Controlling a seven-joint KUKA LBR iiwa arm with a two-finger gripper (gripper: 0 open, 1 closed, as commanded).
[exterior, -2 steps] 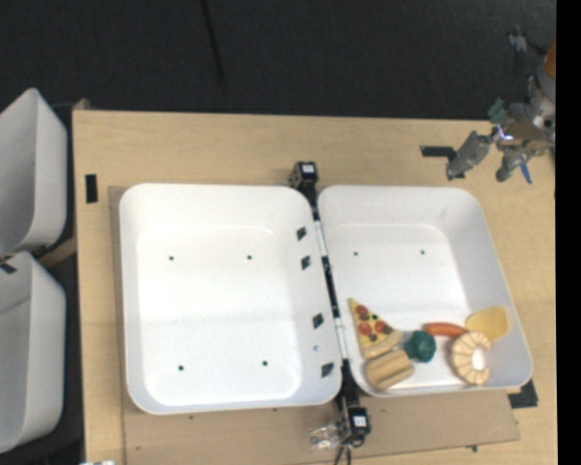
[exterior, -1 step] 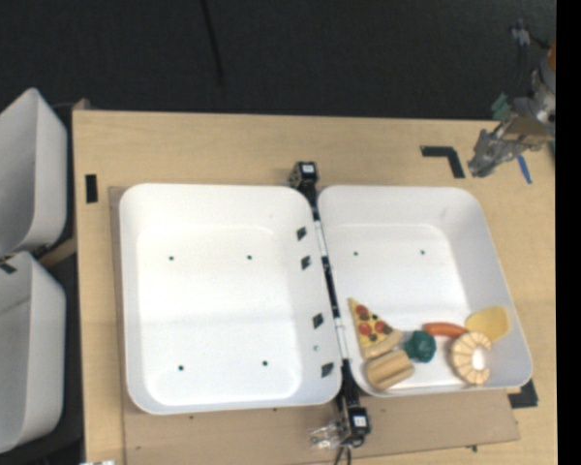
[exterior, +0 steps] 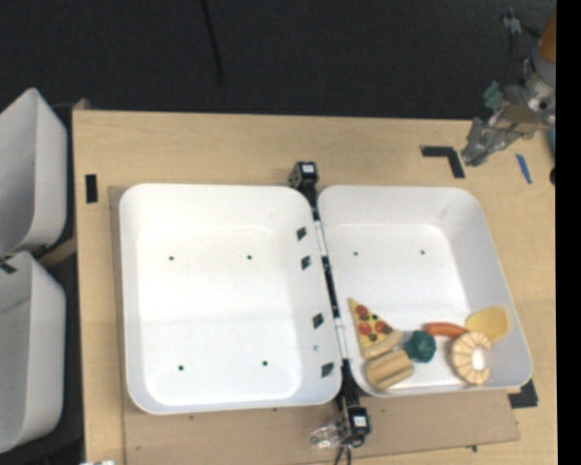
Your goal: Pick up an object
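Hovering above the desk's far right corner, fingers (exterior: pixel 482 148) whose spread I cannot tell, pizza slice toy (exterior: pixel 370 325), wooden block (exterior: pixel 388 369), teal ball (exterior: pixel 421 347), clustered in right bin's (exterior: pixel 397 216) near edge, left bin (exterior: pixel 213 211) alongside

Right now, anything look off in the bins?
Nothing spilled or damaged. The toy food, the pizza slice, bread piece, teal piece and others, is crowded into the right bin's near corner. The gripper hangs outside the bins.
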